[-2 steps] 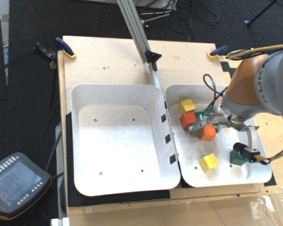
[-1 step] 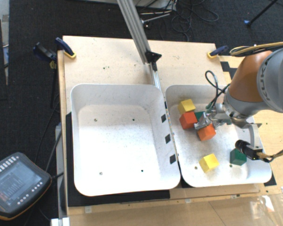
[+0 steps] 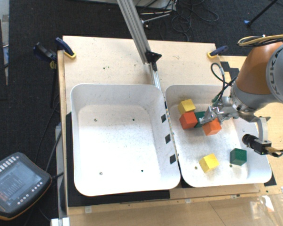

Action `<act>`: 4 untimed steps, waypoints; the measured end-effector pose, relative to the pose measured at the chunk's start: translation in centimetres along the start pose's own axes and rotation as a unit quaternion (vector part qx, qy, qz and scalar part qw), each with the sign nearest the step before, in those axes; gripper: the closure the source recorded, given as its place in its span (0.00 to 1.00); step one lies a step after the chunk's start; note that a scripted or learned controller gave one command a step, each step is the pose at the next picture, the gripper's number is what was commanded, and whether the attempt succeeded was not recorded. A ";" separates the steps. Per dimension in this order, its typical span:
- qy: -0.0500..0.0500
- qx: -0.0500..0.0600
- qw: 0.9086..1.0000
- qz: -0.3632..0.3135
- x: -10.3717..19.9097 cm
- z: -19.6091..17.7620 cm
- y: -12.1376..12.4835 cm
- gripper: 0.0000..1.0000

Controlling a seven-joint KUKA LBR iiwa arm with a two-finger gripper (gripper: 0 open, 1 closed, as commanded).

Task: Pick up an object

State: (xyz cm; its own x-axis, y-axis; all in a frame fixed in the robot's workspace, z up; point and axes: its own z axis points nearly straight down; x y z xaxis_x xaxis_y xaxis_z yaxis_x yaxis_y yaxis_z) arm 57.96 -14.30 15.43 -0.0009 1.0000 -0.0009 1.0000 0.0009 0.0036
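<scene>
Reaching in from right: grey arm [image 3: 268,79] w/ orange band, gripper [image 3: 209,117] hanging low over right bin [image 3: 254,175], among a cluster of blocks. Finger state: cannot tell, tips merging w/ blocks below. Sitting just beside gripper, orange block [image 3: 212,126] on its near side and red block [image 3: 188,120] on its left; contact w/ either unclear. Lying just beyond red block, yellow block [image 3: 186,105]. Resting apart toward near edge: second yellow block [image 3: 209,163] and dark green block [image 3: 238,157]. Standing alongside at left, left bin [image 3: 85,93]. Sitting at near-left corner, off bench, a handheld pendant [image 3: 14,185].
</scene>
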 end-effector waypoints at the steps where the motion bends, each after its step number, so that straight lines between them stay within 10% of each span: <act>1: -0.001 -0.002 1.000 0.000 -0.3 -6.3 -0.2 1.00; 2: 0.000 -0.001 1.000 -0.001 -0.3 -11.6 0.0 1.00; 4: 0.001 0.002 1.000 -0.004 10.0 -10.5 -2.6 1.00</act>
State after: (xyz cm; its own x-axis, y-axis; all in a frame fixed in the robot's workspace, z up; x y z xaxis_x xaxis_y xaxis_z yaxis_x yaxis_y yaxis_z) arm 55.32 -4.32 25.95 -0.0082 1.0000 0.0019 1.0000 0.0082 -0.0013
